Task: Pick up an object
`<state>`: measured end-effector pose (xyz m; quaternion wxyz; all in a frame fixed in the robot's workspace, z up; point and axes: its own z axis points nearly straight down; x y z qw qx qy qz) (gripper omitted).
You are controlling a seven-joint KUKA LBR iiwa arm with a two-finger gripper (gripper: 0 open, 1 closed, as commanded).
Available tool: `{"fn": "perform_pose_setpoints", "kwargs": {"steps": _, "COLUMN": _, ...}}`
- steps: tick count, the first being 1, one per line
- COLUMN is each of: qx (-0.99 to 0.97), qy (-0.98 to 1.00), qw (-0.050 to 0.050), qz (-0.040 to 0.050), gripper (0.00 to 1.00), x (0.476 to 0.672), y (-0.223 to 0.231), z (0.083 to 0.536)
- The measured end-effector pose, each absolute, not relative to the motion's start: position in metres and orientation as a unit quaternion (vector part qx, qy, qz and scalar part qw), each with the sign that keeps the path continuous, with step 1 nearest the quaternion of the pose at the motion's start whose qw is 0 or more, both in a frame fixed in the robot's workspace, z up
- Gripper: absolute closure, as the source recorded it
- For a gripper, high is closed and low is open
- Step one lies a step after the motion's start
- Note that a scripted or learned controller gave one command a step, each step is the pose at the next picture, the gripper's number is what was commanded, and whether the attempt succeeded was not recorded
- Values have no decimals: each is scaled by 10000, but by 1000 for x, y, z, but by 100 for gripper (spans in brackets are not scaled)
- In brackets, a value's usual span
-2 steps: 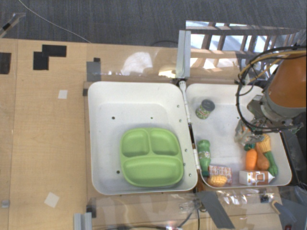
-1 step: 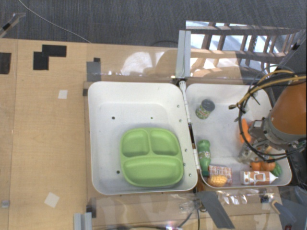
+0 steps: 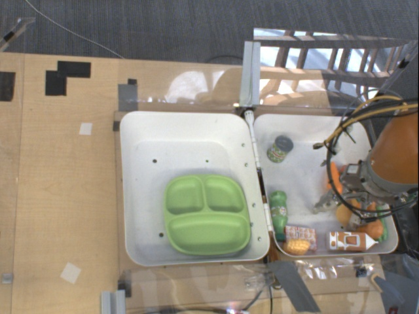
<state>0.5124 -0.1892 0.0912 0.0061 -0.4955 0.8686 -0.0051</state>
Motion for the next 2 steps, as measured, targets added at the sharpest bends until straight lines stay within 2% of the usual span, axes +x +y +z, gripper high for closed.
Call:
{"fn": "perform_pose_setpoints", "kwargs": {"steps": 1, "qx": -4973, "qy": 8675, "qw": 70, "qz": -38, "gripper": 0, "x": 584, "y": -185, "z": 90}}
{"fn": "perform_pose_setpoints", "kwargs": {"steps": 2, "qx": -4950, "qy": 8688, "qw": 132, "qz": -63, "gripper": 100, "x": 588, "y": -184, "z": 104}}
